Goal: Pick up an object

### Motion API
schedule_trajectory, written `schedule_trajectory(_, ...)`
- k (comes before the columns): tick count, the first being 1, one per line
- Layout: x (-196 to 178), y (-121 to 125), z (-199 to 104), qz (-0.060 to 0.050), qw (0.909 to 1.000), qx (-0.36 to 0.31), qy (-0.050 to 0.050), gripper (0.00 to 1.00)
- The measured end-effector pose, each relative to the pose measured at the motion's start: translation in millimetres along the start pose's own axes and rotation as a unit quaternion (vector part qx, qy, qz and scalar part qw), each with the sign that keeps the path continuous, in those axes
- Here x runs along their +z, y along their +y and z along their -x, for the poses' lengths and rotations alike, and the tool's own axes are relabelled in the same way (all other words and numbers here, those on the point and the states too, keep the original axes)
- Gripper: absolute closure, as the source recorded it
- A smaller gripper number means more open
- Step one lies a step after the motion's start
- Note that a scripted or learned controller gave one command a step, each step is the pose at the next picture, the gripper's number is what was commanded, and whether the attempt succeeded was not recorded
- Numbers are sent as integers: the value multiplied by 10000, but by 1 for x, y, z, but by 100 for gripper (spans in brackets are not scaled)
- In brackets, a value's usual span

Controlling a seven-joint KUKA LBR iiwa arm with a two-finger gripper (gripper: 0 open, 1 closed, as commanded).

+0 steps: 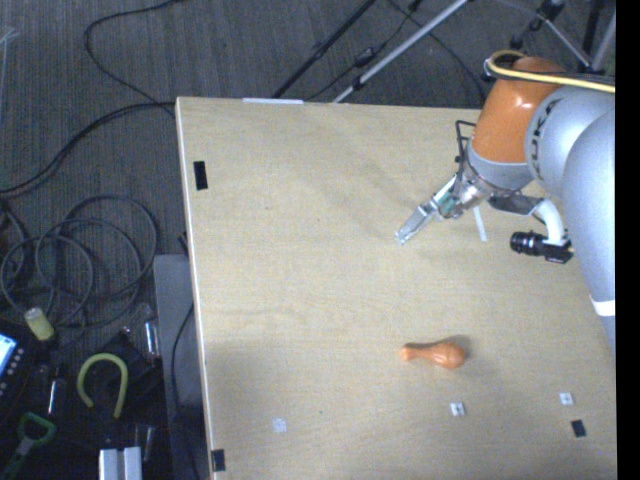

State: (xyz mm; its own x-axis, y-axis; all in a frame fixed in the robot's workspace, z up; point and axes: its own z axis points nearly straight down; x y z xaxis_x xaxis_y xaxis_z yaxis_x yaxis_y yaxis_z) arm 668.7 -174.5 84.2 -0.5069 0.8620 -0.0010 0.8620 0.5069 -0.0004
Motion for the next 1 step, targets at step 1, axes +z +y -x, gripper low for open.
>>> schedule_trajectory(1, -9, 1, -1, 10, 10000, 1, 0, 100)
